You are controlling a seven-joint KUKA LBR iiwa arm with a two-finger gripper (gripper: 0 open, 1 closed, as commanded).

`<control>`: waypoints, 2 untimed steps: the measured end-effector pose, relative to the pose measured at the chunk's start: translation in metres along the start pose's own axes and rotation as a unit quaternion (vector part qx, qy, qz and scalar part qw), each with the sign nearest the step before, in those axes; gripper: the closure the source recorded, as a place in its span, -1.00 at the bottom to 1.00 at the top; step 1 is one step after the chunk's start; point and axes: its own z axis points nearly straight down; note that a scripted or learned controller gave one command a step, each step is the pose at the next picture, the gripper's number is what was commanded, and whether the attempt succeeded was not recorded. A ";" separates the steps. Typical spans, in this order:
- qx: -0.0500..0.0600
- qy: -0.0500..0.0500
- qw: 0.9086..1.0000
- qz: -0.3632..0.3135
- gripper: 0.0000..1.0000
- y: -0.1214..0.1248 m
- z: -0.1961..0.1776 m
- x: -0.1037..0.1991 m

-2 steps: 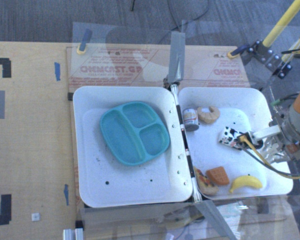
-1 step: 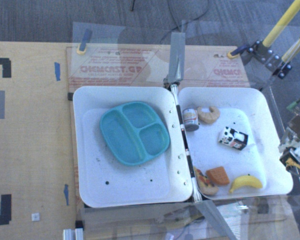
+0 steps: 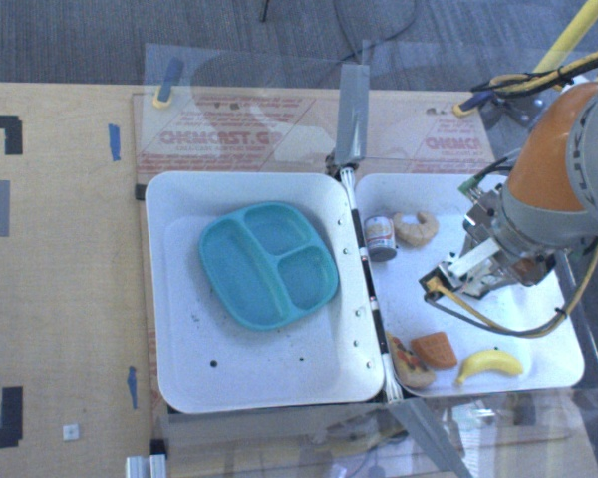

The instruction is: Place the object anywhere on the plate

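Orange-banded grey arm [image 3: 558, 177]; smooth teal three-compartment plate [image 3: 269, 265]; curved banana [image 3: 490, 365].

Your arm [image 3: 553, 217] is a fat rounded grey tube with a broad orange band [image 3: 546, 152] above the wrist. Thin dark wires [image 3: 486, 174] loop beside it; the gripper [image 3: 493, 270] end looks pale metal, details unclear.

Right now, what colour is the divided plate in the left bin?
The plate is teal blue, clearest in the camera view.
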 end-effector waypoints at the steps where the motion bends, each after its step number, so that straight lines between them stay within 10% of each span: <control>1: -0.001 0.000 0.998 -0.057 1.00 -0.032 0.008 0.067; 2: -0.002 0.000 0.972 -0.235 1.00 0.042 -0.061 0.119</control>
